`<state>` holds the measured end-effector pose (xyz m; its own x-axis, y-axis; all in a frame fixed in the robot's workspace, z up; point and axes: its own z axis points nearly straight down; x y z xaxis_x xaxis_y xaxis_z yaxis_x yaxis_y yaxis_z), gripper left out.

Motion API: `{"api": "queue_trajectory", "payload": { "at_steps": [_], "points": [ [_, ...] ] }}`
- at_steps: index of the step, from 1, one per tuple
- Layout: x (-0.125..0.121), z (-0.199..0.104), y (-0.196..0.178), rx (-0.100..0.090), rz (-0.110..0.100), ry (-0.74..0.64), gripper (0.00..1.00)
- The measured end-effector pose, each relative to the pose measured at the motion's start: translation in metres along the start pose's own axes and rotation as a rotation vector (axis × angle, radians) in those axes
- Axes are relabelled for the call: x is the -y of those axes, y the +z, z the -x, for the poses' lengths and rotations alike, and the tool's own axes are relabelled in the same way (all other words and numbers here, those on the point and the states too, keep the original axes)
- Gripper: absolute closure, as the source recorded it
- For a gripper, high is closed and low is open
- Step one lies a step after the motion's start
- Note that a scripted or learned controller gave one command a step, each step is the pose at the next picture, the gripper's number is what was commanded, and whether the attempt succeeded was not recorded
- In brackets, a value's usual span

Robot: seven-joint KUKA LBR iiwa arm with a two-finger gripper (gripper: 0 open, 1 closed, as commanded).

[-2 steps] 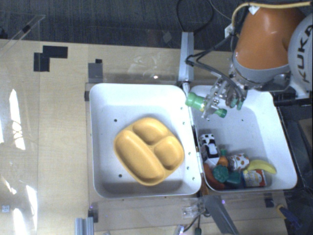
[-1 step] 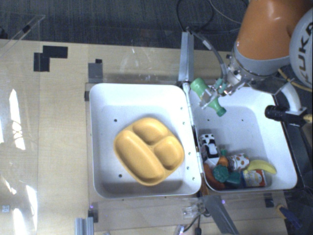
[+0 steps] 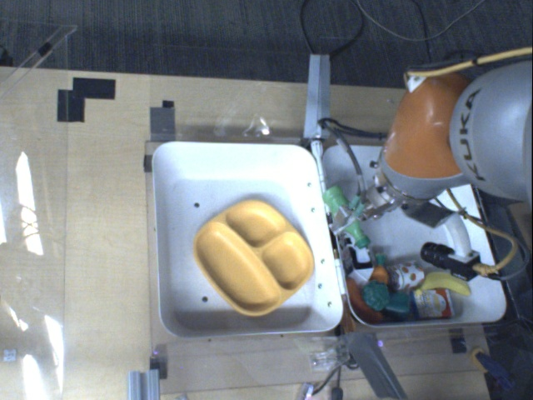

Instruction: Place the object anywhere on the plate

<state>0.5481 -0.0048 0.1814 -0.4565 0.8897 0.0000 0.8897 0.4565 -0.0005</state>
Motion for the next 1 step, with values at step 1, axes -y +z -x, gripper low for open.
{"api": "queue_trajectory", "payload": {
  "at_steps": [1],
  "points": [
    [-0.0417,-0.0066,-0.0008,0.001,0.002,-0.062,1.00]
  ]
}}
